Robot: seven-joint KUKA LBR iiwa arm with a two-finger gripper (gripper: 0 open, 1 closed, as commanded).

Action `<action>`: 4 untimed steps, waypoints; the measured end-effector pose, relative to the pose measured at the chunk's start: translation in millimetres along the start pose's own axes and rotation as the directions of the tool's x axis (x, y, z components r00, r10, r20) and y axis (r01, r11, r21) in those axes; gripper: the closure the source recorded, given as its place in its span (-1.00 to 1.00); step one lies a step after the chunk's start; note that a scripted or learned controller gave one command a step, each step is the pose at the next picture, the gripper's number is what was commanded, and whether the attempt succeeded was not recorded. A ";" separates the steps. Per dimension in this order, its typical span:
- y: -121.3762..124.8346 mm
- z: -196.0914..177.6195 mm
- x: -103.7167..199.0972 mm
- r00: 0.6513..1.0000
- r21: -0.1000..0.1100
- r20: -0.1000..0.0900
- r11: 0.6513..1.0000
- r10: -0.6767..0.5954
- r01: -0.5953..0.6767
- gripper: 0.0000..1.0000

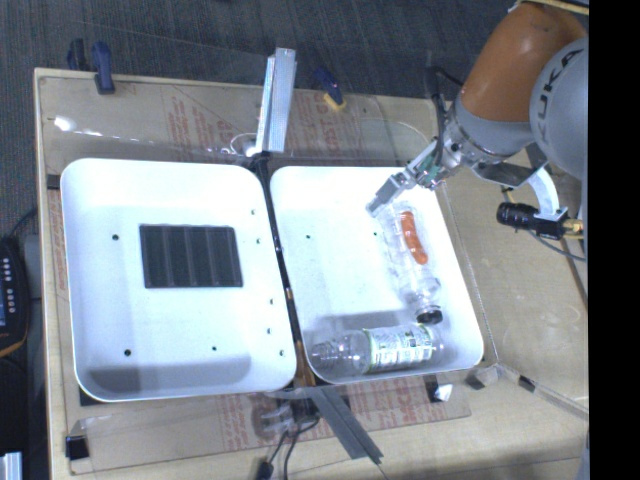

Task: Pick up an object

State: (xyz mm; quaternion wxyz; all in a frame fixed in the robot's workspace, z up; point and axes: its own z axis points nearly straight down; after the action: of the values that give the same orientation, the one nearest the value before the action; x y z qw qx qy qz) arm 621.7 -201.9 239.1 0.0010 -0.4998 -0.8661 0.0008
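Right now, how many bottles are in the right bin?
2. One bottle lies along the near wall; the other lies lengthwise by the right wall, just below the claw.

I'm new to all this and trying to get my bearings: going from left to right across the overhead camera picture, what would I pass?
Blue clamp → left white bin → dark ridged panel → right white bin → clear bottle with orange inside → orange-banded arm.

My arm (520,68) reaches in from the right, its orange band up near the top corner and the grey wrist angled down and to the left. My gripper (385,200) hangs low at the end, pointing down-left, too small to read.
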 end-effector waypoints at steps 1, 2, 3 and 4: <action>5.7 29.8 -10.4 0.997 0.000 -0.001 0.997 -0.076 0.076 -1.00; -4.3 34.8 -4.5 0.998 0.001 -0.001 0.998 -0.066 0.066 -1.00; -3.0 31.9 -7.4 0.998 -0.002 0.003 0.998 -0.056 0.056 -1.00; 5.7 34.5 -11.1 0.994 -0.005 0.007 0.994 -0.110 0.110 -1.00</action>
State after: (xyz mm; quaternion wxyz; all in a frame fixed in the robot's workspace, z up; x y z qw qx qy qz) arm 632.1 -208.7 204.6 -0.0029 -0.4512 -0.8924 0.0001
